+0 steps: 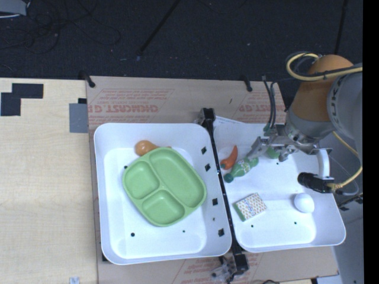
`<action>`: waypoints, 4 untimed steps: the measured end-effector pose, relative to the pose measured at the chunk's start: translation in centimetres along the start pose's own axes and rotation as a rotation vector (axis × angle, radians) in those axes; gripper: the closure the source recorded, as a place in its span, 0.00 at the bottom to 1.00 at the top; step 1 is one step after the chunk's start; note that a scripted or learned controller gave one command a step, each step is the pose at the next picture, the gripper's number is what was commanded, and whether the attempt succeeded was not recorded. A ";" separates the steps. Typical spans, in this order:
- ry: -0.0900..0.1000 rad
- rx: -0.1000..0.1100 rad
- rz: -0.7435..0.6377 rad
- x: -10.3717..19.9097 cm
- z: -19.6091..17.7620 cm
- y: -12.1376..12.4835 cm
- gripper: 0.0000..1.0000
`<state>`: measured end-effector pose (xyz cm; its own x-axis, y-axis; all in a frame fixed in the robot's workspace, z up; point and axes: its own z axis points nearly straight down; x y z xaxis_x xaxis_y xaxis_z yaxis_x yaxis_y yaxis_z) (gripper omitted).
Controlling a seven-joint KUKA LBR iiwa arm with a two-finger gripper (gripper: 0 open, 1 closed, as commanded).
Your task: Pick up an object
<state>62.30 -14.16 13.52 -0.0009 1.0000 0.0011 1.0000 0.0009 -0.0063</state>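
Lying flat on the bench is a brown cardboard sheet (148, 102) printed with red lettering, and on it sit the two white bins edge to edge. The left bin (112, 229) is taken up mostly by a green divided plate (164, 185), three compartments, set at a slant near the middle. The right bin (284, 235) holds the smaller odds and ends. Over its far right corner comes the grey arm (320, 99), its orange band plain to see, reaching down and leftward so that the gripper (267, 148) hangs low over the far half of the right bin; from where I stand I cannot tell whether it is spread or pressed together, nor whether it pinches anything. Just below and left of it, near the wall between the bins, lies a green bottle-shaped toy (240, 170), tilted with one end pointing up toward the gripper. A small patterned packet (250, 206) rests nearer the front, toward the same dividing wall. An orange-red pepper (230, 157) lies just beside the green toy on its far side. A white ball (304, 203) sits well apart at the right, and an orange ball (144, 147) peeks out behind the plate's far rim
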 end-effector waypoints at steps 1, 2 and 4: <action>-0.007 -0.037 0.002 -0.2 2.1 0.9 0.00; -0.001 -0.031 0.002 0.0 1.2 0.9 1.00; -0.002 -0.010 -0.001 -0.2 -10.5 1.3 1.00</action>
<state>63.66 -14.38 24.01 -0.0017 1.0000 -0.0008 1.0000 0.0017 0.0039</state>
